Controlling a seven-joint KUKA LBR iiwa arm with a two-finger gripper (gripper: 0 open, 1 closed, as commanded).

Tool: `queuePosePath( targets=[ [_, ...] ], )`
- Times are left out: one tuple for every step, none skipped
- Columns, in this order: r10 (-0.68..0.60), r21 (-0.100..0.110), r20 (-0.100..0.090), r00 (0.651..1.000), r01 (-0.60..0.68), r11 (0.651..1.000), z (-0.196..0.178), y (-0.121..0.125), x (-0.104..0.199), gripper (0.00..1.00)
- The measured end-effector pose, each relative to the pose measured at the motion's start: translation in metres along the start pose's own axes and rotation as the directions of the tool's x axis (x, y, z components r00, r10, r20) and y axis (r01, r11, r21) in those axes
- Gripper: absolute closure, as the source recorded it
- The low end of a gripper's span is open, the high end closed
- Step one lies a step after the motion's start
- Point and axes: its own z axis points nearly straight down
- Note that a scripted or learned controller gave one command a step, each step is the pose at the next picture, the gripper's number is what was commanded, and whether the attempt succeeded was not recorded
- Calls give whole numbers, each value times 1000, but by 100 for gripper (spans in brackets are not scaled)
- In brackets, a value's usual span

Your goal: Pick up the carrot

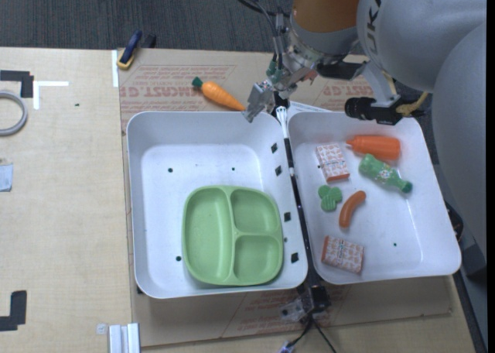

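Hovering pincer [261, 101] beside carrot [219, 94] outside the bins, finger state unclear, arm cut off above

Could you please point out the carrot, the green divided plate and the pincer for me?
carrot [219, 94]: camera view, middle of its orange body.
green divided plate [203, 233]: camera view, floor of its large left compartment.
pincer [264, 99]: camera view, midway between its fingertips.

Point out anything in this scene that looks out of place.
The small orange carrot with a green top lies outside both bins, on the cardboard just behind the left white bin, while the other toy foods sit in the right white bin. The gripper is beside the carrot's tip at the bin's back rim.
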Motion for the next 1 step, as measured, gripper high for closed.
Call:
queuePosePath(
  targets=[
    [177,3,-1,984,-177,984,37,36,53,0]
  ],
)
